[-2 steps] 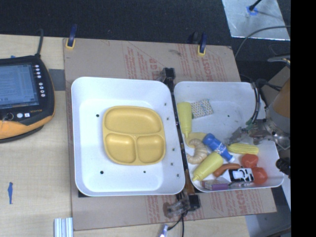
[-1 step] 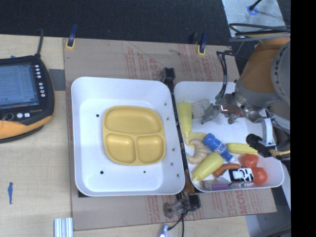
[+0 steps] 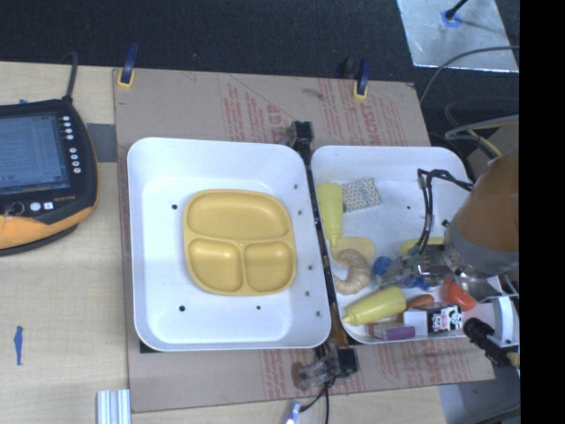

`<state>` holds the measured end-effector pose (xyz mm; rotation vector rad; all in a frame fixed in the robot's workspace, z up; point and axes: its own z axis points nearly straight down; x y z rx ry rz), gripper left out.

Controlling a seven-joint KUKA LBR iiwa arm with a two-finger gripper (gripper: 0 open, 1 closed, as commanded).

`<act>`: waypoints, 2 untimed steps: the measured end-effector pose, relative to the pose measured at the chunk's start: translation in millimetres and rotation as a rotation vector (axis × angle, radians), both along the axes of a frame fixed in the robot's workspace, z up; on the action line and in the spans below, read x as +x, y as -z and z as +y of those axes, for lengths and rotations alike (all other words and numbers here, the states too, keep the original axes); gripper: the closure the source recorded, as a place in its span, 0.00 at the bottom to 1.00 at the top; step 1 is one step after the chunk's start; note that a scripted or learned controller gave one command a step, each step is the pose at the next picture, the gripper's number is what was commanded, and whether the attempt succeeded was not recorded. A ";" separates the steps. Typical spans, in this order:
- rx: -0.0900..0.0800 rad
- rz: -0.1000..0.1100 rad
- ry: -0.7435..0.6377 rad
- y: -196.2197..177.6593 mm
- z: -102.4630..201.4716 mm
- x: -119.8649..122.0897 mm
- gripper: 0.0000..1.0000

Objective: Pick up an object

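Robot arm (image 3: 491,215) reaches into the right bin (image 3: 388,157) at the lower right of the frame.

Its gripper (image 3: 424,268) sits low among a crowd of small objects at the bin's lower right; whether it is wide, narrow or holding anything cannot be told. Just left of it lie a blue piece (image 3: 383,266), a tan curled object (image 3: 353,268) and a yellow bottle (image 3: 376,306) on its side, with a second yellow bottle (image 3: 330,208) against the bin's left wall and a patterned packet (image 3: 359,194) near the top. The left bin (image 3: 159,316) holds a yellow divided plate (image 3: 238,240). A handheld control tablet (image 3: 40,170) rests at far left.
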<state>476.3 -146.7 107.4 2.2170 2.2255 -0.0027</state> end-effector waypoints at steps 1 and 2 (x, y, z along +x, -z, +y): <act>0.001 0.001 -0.002 15.4 13.6 75.4 0.00; 0.002 0.004 -0.004 5.5 12.7 75.0 1.00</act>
